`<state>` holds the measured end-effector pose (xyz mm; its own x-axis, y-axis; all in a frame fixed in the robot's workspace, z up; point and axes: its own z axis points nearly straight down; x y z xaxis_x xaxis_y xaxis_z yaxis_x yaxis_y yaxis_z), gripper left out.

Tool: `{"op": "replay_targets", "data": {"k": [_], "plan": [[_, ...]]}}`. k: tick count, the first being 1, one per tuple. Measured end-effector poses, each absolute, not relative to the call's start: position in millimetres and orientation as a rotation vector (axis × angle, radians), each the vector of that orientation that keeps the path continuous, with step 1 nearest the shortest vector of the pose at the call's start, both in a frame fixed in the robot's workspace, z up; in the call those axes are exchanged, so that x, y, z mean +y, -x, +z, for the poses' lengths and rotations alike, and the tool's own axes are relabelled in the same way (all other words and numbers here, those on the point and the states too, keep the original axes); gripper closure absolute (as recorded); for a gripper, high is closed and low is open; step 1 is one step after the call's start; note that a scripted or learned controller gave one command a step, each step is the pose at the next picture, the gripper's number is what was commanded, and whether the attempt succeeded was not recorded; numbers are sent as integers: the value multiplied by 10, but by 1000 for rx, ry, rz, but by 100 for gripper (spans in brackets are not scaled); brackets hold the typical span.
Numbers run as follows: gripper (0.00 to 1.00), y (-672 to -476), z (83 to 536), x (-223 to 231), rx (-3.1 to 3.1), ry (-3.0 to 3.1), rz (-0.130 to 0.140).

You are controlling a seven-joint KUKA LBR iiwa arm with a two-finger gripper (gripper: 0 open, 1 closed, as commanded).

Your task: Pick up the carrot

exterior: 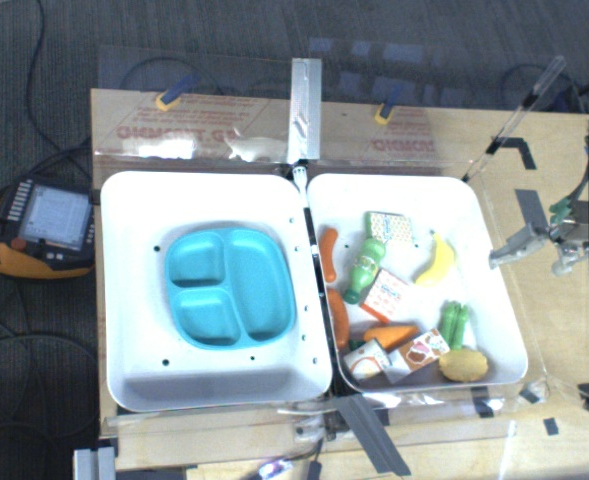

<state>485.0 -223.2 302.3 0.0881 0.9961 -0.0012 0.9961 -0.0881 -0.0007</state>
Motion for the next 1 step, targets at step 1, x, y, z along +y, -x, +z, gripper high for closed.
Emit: {"op": "replay_targets", "data": {"k": [1], "plan": [[0,-4843,2802,-1630,2098,-2340,-5]]}}
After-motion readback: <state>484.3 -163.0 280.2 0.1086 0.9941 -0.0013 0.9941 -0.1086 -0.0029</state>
